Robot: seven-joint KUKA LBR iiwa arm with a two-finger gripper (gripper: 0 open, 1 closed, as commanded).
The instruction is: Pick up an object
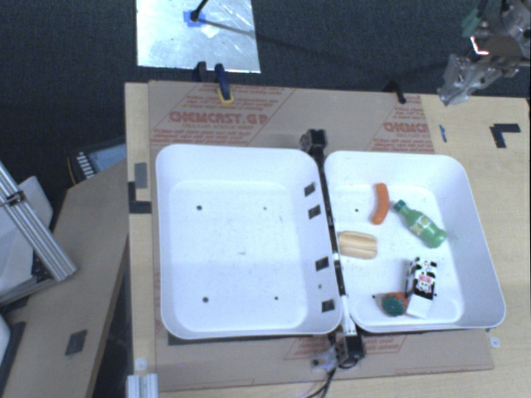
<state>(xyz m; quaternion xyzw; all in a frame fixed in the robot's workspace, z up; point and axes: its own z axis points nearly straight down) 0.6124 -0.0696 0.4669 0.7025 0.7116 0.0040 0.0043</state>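
Note:
The right bin [465,191] holds several small objects: an orange sausage [380,203], a green bottle [420,224], a tan bread roll [358,244], a black-and-white cow toy [424,279] and a teal and orange toy [393,304]. My gripper [466,78] hangs high at the top right, beyond the bench's far edge and well away from the bin. Nothing shows between its fingers.
The left bin [170,189] lies beside the right one, joined by a black hinge strip [325,222]. A shiny metal sheet [197,23] lies on the dark floor at the top. A side table and metal rail [37,239] stand at the left.

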